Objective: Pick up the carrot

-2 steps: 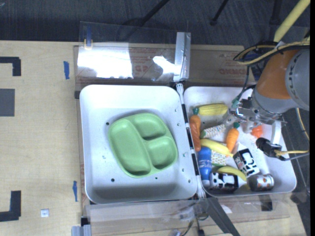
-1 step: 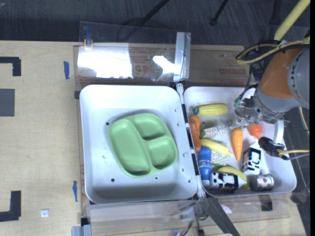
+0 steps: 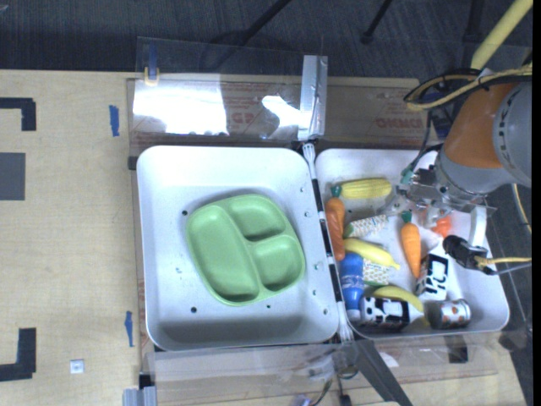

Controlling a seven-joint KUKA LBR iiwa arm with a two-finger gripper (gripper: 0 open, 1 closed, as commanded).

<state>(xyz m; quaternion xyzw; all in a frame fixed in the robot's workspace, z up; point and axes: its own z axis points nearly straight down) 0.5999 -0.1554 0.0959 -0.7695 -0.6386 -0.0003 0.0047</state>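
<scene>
Carrot [image 3: 411, 249], stiff, light, slick, hangs below your gripper [image 3: 412, 207]; finger state unclear; grasp its thick middle.

From my remote seat I see dark grey carpet [image 3: 127, 7] along twelve o'clock, crossed by black stand legs [image 3: 385, 7]. A pale wooden benchtop [image 3: 63, 227] fills nine o'clock, marked with black corner brackets [image 3: 24, 112] and blue tape bits [image 3: 114, 119]. Glare whitens a clear panel [image 3: 220, 108].
</scene>
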